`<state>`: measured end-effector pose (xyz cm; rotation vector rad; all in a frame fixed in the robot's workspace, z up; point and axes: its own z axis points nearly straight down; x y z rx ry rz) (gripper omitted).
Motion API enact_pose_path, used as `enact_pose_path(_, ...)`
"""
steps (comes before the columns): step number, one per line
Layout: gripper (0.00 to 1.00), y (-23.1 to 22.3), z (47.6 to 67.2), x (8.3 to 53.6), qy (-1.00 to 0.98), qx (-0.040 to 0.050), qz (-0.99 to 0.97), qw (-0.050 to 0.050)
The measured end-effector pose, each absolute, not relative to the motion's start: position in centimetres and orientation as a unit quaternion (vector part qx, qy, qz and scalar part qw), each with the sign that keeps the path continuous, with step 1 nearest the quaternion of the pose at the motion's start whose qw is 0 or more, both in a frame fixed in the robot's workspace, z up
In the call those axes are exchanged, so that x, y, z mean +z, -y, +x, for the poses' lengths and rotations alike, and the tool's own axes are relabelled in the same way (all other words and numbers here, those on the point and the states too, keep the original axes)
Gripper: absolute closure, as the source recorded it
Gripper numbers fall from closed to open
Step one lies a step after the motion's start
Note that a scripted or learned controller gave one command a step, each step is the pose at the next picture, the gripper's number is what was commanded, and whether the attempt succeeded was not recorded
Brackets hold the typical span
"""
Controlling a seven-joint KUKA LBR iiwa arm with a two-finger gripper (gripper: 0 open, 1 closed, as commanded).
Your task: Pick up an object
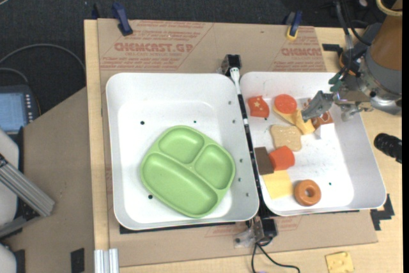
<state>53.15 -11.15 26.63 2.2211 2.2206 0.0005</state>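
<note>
We saw the gripper (317,113) low over the right bin (358,192), its dark fingers reaching down toward a yellow wedge-shaped piece (302,121) near the bin's upper middle. Whether the jaws stood apart or together we could not tell, and nothing visibly sat between them.

The wedge lay just beside an orange-red disc (285,103) and above a tan bread-shaped slice (285,137), so we judged it a crowded target. It looked like moulded plastic play food: light, stiff and smooth, likely to slip or skid on the glossy bin floor. We would have taken it across its narrow sides, clear of its neighbours.

Further pieces lay in the same bin: a red block with a spot (258,106), a red cube (282,157), a brown bar (262,160), a pale yellow square (277,185) and a glazed ring doughnut (307,192). The doughnut stood apart and seemed the easier grasp.

In the left bin (121,137) lay a matt green divided plate (187,171) with three rounded compartments.
</note>
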Motion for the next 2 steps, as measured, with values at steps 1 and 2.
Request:
enact_pose_path(1,0.00,8.3,63.8,17.9,-0.709,0.0000,0.705,-0.001)
enact_pose_path(2,0.00,11.6,60.1,9.7,-0.706,-0.0030,0.709,-0.003)
